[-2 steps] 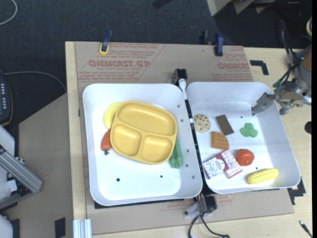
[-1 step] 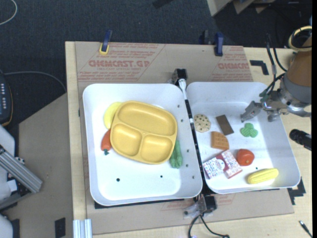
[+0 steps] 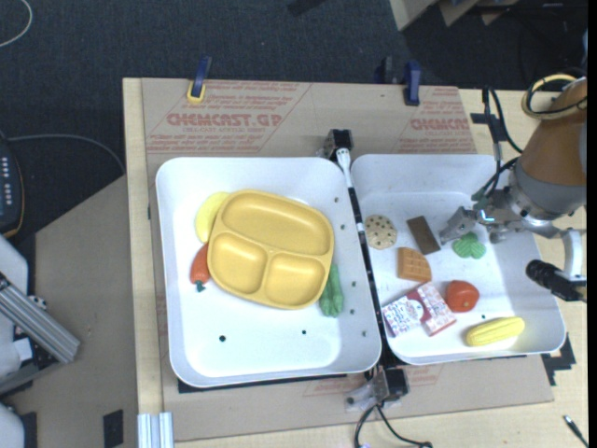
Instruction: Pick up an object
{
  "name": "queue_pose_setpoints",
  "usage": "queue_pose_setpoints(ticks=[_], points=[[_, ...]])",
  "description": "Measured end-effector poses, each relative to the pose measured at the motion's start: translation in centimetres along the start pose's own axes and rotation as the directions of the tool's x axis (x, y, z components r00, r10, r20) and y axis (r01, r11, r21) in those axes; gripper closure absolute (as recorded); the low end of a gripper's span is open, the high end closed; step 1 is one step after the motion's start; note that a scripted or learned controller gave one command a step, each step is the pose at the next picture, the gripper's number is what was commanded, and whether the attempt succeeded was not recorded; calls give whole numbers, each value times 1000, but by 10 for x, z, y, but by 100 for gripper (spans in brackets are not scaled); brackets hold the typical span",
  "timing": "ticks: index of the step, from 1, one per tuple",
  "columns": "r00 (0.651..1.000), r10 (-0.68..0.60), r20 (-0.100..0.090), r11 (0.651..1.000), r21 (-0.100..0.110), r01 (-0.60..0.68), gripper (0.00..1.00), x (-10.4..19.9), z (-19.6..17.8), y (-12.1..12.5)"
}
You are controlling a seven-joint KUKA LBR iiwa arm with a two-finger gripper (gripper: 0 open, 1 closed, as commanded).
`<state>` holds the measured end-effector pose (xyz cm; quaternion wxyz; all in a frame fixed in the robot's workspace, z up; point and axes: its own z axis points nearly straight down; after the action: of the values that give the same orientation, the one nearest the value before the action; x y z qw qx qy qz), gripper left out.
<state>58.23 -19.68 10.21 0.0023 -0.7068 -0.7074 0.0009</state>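
Note:
My gripper (image 3: 464,231) hangs low over the right bin (image 3: 438,177), its grey fingers (image 3: 457,224) right above a small green toy (image 3: 469,247) near the bin's right side. Nothing shows between the fingers. In the same bin lie a round cookie (image 3: 380,231), a brown bar (image 3: 423,234), an orange waffle piece (image 3: 413,265), a red tomato (image 3: 462,296), a pink-and-white carton (image 3: 418,311) and a yellow corn cob (image 3: 494,330).
The left bin (image 3: 187,315) holds a yellow divided tray (image 3: 270,248), with a yellow piece (image 3: 210,215) and an orange-red carrot (image 3: 200,267) at its left and a green vegetable (image 3: 332,292) at its right. A black cable runs along the right bin's right edge.

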Motion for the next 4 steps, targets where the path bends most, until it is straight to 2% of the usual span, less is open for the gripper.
queue_pose_setpoints(ticks=[1, 2, 3, 4], points=[[1000, 0, 1, 1000, -1, 0, 0, 1, 18, 0], [1000, 0, 2, 1000, -5, 0, 100, 1, 6, 1], [1000, 0, 4, 1000, -11, 0, 100, 6, -53, -4], [1000, -1, 4, 1000, -9, 1, 100, 7, -99, 4]])
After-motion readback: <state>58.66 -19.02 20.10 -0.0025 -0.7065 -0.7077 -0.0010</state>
